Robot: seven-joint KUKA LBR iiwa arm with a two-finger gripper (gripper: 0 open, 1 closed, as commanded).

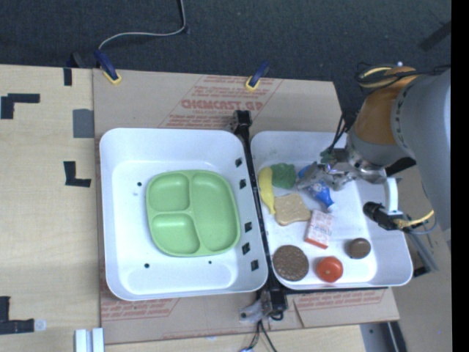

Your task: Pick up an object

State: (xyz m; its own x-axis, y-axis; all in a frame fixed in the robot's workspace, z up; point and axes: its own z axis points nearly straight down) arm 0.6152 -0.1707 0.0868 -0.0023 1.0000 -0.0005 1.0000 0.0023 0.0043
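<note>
So, two white bins side by side on the cardboard-topped bench; left bin [117,196] carries a green divided plate [193,213] lying flat near its middle, well apart from the work, so I read it as the drop side or just a bystander; right bin [388,270] holds the pickable clutter, all loose on the floor of the bin, presumably scattered so any one piece can be tried; arm [388,123] reaches in from the right with its orange band above the wrist, and the gripper [322,176] sits low over the upper middle of the right bin; directly at it lies a blue crumpled item [322,195], perhaps a wrapper, though the view is too coarse for me to swear to it; I cannot tell whether the claw is released or clenched, the metal parts blur together, and I see nothing plainly between them, so I log no grasp; beside it to the left, a green object [283,174] touching a yellow banana-like piece [265,189]; a slice of toast [292,209] just below; a small red-and-white packet [319,229] near the toast; along the front wall a brown round patty [290,262], a red tomato-like ball [330,269] and a small brown ball [358,248], spaced apart and easier targets in my judgement; the blue item looks the intended one, given where the gripper hangs.
</note>
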